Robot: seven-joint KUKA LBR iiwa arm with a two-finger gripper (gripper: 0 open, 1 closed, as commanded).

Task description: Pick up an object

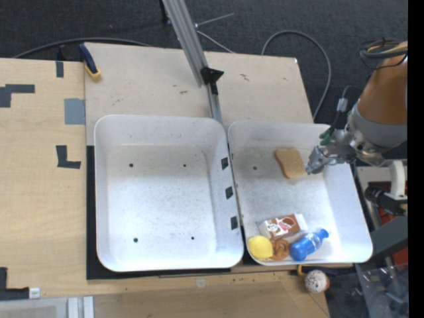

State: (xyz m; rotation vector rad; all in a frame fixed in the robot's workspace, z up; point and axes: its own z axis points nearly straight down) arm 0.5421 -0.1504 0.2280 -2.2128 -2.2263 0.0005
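Observation:
In the right bin [344,197] a tan bread-like piece [289,162] lies near the back. My gripper [315,161] hangs just to the right of it, close to its edge, with nothing visibly between its fingers. At the bin's front edge sit a small white and brown packet [281,226], a yellow lemon-like ball [260,247], a brown pretzel-like item [281,249] and a blue bottle [308,243].
The left bin [106,177] stands beside the right one, with a black-clipped divider between them. A metal pole [187,35] rises from the back. A small ball [317,281] lies outside the bin at the front. Cables run behind the bench.

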